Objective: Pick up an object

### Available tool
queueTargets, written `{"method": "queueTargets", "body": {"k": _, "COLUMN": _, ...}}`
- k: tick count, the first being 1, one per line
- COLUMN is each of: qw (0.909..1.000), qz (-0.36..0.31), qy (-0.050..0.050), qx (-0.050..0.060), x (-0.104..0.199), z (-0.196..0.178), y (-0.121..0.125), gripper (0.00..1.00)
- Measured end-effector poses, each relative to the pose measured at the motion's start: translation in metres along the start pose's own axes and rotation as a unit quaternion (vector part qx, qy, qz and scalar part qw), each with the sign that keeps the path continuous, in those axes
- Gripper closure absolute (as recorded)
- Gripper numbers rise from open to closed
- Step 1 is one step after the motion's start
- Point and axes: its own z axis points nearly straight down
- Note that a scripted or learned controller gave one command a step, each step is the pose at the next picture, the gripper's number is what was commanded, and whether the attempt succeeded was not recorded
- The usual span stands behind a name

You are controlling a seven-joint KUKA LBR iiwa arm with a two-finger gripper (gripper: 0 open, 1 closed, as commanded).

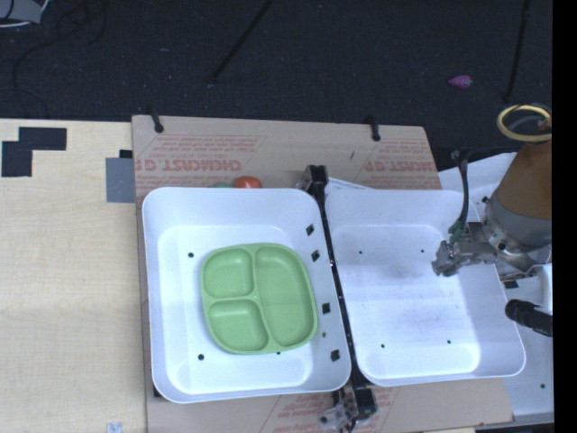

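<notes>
A light green divided plate (pixel 258 297) with three compartments lies flat in the left bin (pixel 171 242). My gripper (pixel 448 262) hangs over the right side of the right bin (pixel 406 350), far from the plate. It is small and dark against the bin wall. Nothing can be made out held in it.
A small red and green object (pixel 242 184) sits behind the left bin's back rim on the cardboard. A black divider strip (pixel 330 278) runs between the two bins. The arm's grey body and orange band (pixel 527 188) fill the right edge. Cables cross the dark floor behind.
</notes>
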Motion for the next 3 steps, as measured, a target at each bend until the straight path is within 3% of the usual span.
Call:
{"method": "queueTargets", "body": {"k": 2, "qw": 1.0000, "qz": 0.000, "qy": -0.001, "qx": -0.001, "x": -0.001, "z": -0.124, "y": 0.001, "gripper": 1.00}}
{"method": "queueTargets", "body": {"k": 3, "qw": 1.0000, "qz": -0.001, "qy": 0.000, "qx": 0.002, "x": -0.002, "z": -0.128, "y": 0.001, "gripper": 1.00}}
